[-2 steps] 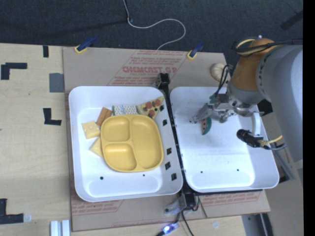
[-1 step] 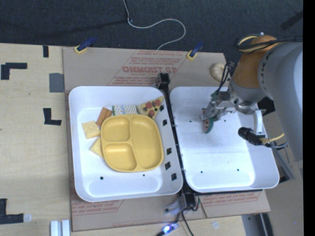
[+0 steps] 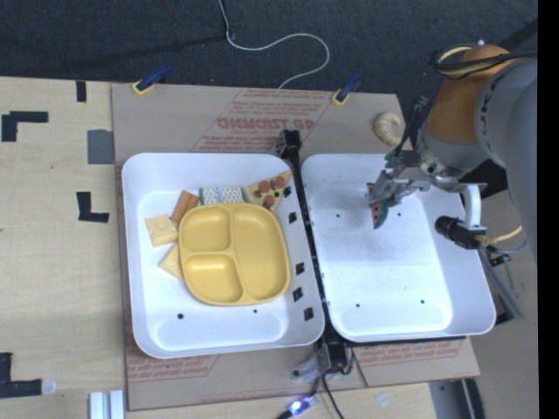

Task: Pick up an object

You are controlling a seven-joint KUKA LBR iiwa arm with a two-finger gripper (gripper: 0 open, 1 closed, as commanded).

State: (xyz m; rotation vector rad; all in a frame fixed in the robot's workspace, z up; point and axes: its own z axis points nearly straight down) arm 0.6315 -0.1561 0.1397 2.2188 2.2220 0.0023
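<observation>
My gripper (image 3: 381,208) hangs over the upper middle of the right white bin (image 3: 393,304), reaching in from the right. Its fingers are drawn close together, and a small green-brown object (image 3: 378,216) pokes out between their tips, just above the bin floor. In the left white bin (image 3: 148,321) lies a yellow divided plate (image 3: 234,253). Small toy food pieces sit around its upper left edge: a pale cracker (image 3: 161,230), a brown piece (image 3: 184,205), a patterned strip (image 3: 220,195), a pizza slice (image 3: 271,188) and a yellow wedge (image 3: 169,263).
A dark ridge with clips (image 3: 301,234) separates the two bins. A beige round thing (image 3: 389,127) lies on the cardboard behind the right bin. A white cable (image 3: 279,44) loops across the dark cloth at the back. The arm's body (image 3: 476,120) overhangs the right bin's far right corner.
</observation>
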